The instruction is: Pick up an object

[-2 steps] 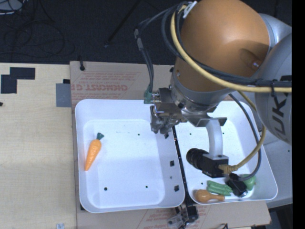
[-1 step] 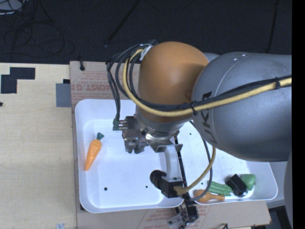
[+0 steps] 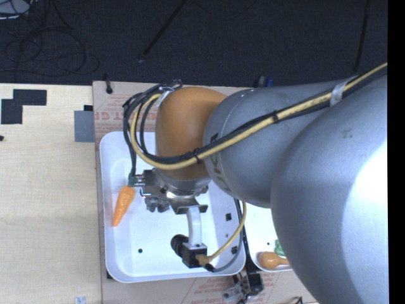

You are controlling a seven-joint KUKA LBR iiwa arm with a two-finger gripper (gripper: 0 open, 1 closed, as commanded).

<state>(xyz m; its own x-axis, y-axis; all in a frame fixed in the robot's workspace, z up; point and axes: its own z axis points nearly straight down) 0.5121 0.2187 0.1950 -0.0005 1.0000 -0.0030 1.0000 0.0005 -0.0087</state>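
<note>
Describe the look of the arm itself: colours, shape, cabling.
The arm is smooth, rounded and grey, with a glossy orange band above the wrist. A yellow cable paired with a black one runs along the grey link, held by a pale strap. Black cables loop beside the orange band, above bare metal wrist hardware.

An orange toy carrot (image 3: 122, 206) lies slanted along the left wall of the left bin (image 3: 105, 170); a rounded orange-yellow object (image 3: 271, 259) rests just outside that bin's right edge.
</note>
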